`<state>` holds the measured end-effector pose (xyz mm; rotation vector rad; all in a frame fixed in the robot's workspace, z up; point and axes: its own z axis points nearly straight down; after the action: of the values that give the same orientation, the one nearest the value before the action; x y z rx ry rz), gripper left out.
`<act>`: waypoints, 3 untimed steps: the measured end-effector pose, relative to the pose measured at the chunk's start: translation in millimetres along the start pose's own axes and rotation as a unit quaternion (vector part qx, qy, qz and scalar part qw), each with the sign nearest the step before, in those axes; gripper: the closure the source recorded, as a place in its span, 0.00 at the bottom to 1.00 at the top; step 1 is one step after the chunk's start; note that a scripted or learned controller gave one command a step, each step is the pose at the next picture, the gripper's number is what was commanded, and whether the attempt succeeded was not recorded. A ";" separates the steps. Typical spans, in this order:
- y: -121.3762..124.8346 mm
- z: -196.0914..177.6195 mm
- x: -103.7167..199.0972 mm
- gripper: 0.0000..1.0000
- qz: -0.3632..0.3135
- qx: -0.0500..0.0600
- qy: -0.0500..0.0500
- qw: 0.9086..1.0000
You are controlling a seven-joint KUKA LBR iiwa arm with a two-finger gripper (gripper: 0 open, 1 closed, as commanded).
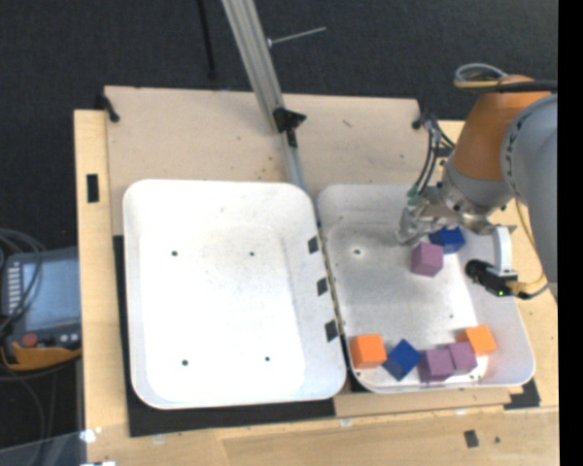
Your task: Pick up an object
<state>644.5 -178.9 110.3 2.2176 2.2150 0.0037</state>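
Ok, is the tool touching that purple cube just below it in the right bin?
Cannot tell. In the camera view the tool overlaps the top of the purple cube, with no visible gap, but the slanted view doesn't show contact plainly.

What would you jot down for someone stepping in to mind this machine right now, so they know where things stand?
Claw: low over the right bin, at its upper part. Whether it is open or shut cannot be told, and no block can be seen in its grip.
Blocks, all in the right bin: a purple block just below the claw, a blue block beside it. Along the bottom edge: an orange block, a second blue block, two purple blocks side by side, and a second orange block.
Done: nothing visibly lifted.
Left: grasp one block and raise it.
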 end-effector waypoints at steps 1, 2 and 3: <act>-2.5 -45.7 0.9 1.00 0.001 0.000 0.001 1.000; 1.4 -111.3 -3.0 1.00 -0.002 -0.001 0.000 1.000; 2.5 -131.5 -4.3 1.00 -0.003 0.001 0.001 1.000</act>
<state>646.1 -182.7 241.9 2.2140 2.2230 0.0038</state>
